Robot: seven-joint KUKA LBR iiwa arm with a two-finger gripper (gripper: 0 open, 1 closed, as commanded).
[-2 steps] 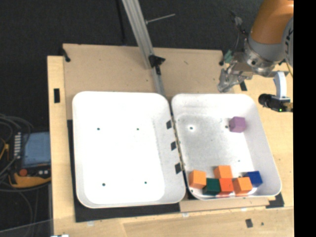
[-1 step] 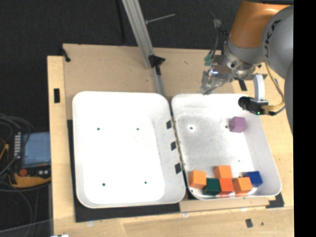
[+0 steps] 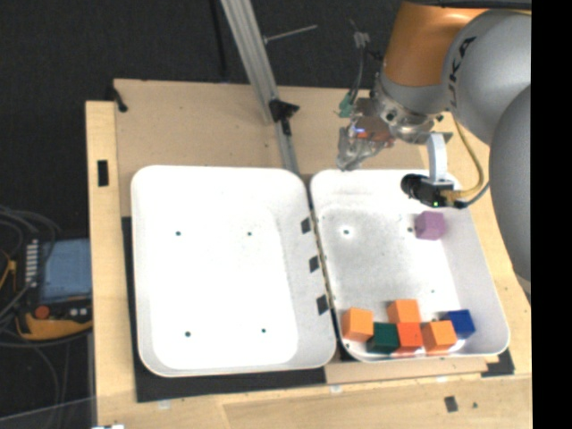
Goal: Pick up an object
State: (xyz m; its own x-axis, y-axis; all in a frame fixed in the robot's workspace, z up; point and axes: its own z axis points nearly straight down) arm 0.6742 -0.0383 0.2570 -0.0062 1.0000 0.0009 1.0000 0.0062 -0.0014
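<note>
The hand (image 3: 355,155) hangs over the far edge of the right bin (image 3: 478,266); I cannot tell how it is set. A purple block (image 3: 431,226) sits alone near it, an easy pick: go right, drop straight down. Other blocks (image 3: 407,325) crowd the near edge. The arm's letters are too blurry to read

Lettering on the arm

We read part of the dark "KUKA" lettering on the grey arm (image 3: 483,61); we found nothing else legible.
</note>
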